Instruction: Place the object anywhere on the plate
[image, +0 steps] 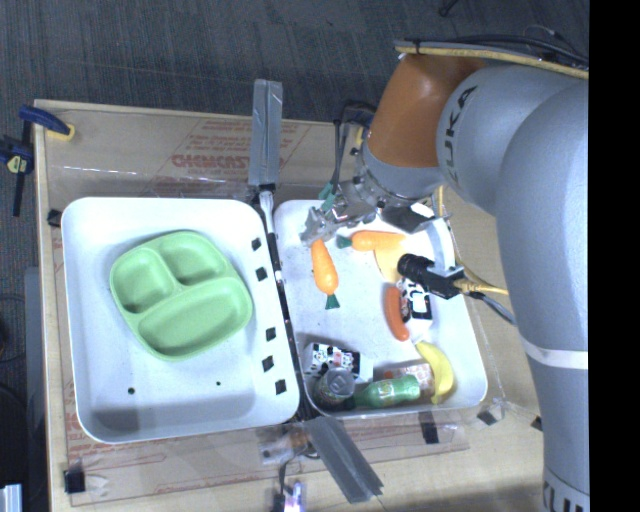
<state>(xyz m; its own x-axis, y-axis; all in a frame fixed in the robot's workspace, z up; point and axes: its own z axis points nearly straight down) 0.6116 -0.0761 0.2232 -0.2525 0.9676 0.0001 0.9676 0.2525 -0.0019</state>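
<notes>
A view from above shows a desk (150, 150) bearing two shallow white bins side by side. The left bin (90, 330) holds a green plate (180, 292) with three compartments, lying alone and well apart from the arm. The right bin (300, 330) holds the loose items: an orange carrot (324, 268) near the bin's upper left, a second carrot (378, 240) just right of it, a reddish sausage-shaped piece (396, 312), a banana (437, 368), a green bottle (385, 391) lying on its side, and a small printed packet (333, 357).

The grey arm with its orange band reaches in from the right, and its gripper (330, 215) hangs over the upper left corner of the right bin. Whether the gripper is open or closed cannot be made out here, and nothing can be seen held in it.

The nearest likely object is the first carrot, lying just below the gripper. Its long axis runs roughly up and down the view, slightly tilted, green tip pointing down. The plate lies to the left, across the wall between the bins.
</notes>
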